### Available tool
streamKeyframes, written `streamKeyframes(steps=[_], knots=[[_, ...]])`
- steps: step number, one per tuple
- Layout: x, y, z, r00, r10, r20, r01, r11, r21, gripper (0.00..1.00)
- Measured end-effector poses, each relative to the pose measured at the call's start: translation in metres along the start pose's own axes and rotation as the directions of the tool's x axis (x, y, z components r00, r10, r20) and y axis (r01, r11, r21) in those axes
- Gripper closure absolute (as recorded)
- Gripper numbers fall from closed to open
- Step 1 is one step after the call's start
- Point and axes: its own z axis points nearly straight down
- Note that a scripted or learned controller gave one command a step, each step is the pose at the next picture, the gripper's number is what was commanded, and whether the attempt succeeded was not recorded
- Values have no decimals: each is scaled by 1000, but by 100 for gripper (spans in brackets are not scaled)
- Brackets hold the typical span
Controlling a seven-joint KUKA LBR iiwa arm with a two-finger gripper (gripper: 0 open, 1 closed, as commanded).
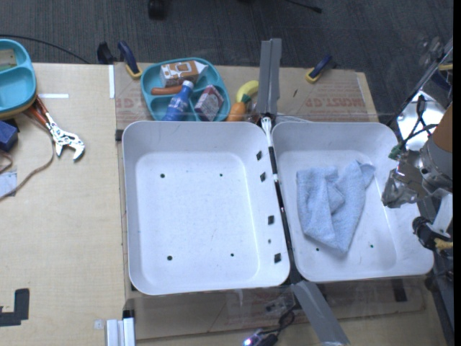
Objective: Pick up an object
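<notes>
Jaws state cannot be told at the right bin's (pixel 403 262) edge, apart from the blue towel (pixel 333 202)

Even, bright overhead light across my bench; no single hard source. The two white bins (pixel 202 207) read near blown-out, their floors almost textureless. Soft, short shadows only: a faint one under the blue-grey towel (pixel 333 204), another along the bins' inner rims. Dark carpet (pixel 346 27) at the top falls off dim. Small specular glints on the wrench (pixel 63 139) and on my wrist hardware at the right edge. Focus fair in the centre; mild softness and compression grain throughout, and straight edges bow slightly toward the corners.
</notes>
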Motion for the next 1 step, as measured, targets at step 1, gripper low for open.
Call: streamKeyframes(steps=[1], knots=[[0, 0, 0, 1000, 0, 0, 0, 1000, 0, 0]])
